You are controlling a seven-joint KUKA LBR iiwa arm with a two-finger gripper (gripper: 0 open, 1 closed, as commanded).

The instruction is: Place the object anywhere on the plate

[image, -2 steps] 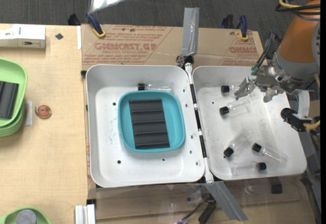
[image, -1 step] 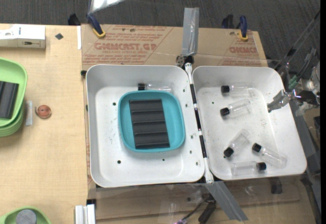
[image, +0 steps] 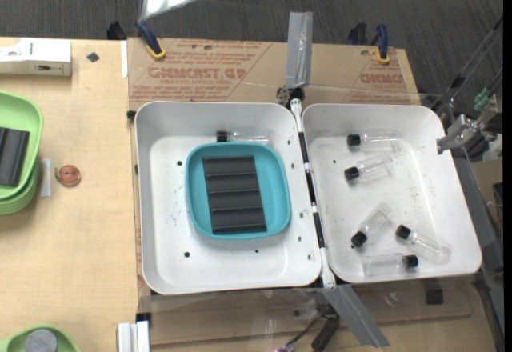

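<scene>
Vials (image: pixel 368 170) lie loose in rt bin (image: pixel 424 190), teal plate (image: pixel 197 198) in left bin (image: pixel 160 230); gripper state can't tell.

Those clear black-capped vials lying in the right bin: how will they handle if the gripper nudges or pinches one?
The vials lie on their sides and look cylindrical, so a nudge would probably roll them. Clear, smooth walls suggest they may slip from a pinch. They look small and empty, so likely light.

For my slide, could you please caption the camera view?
Teal plate in left bin; capped clear tubes scattered in right bin.
</scene>
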